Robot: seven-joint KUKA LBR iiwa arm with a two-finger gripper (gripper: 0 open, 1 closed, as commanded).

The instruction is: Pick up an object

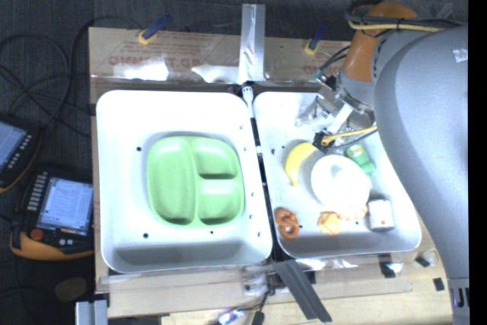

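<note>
My gripper (326, 116) hangs over the back part of the right bin (266, 164), at the end of the grey arm with its orange band (358, 61). Just below it lie a yellow banana-shaped object (298, 161) and a green object (358, 156). A white round lid-like object (339, 180) sits in the bin's middle. Along the front of the bin rest a brown pretzel (287, 221), a small tan object (329, 222) and a small white box (380, 214). Nothing appears held by the gripper.
The left bin (122, 118) holds a green divided plate (195, 179). The arm's big grey body (426, 148) covers the right bin's right side. Cables and two handheld screens (57, 205) lie on the floor to the left.
</note>
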